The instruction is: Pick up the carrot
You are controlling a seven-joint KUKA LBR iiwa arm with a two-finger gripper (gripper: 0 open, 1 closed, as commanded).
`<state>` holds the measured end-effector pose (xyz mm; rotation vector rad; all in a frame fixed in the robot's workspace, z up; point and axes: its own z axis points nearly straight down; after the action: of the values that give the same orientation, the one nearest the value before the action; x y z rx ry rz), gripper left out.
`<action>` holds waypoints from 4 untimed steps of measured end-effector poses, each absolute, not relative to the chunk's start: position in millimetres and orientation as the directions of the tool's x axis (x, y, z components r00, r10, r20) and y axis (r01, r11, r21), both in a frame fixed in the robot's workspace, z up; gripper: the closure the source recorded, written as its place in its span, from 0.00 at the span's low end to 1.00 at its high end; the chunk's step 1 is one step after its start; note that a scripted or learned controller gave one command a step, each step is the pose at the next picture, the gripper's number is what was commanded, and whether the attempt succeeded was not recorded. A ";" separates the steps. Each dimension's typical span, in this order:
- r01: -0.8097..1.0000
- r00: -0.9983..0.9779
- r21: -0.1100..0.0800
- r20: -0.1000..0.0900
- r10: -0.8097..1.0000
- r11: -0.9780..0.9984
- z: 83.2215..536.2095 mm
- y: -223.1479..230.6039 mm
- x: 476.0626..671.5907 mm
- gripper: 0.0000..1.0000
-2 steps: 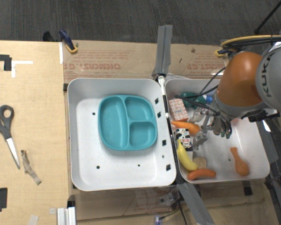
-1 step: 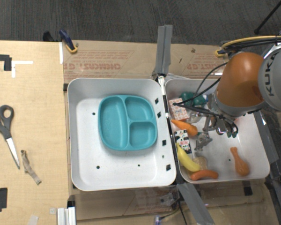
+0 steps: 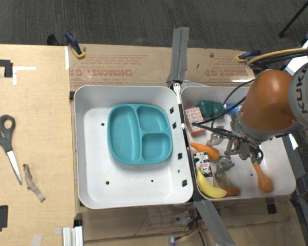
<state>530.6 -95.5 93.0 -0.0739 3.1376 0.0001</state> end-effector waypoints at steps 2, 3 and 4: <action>-0.278 -0.961 -0.001 -0.005 -0.278 0.961 93.0 -101.4 569.0 0.00; -0.309 -0.951 -0.002 -0.005 -0.309 0.951 93.3 -93.8 574.8 0.00; -0.342 -0.940 -0.003 -0.005 -0.342 0.940 93.6 -94.6 577.8 0.00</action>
<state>577.8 -94.6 93.6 -0.5442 3.0885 -0.0026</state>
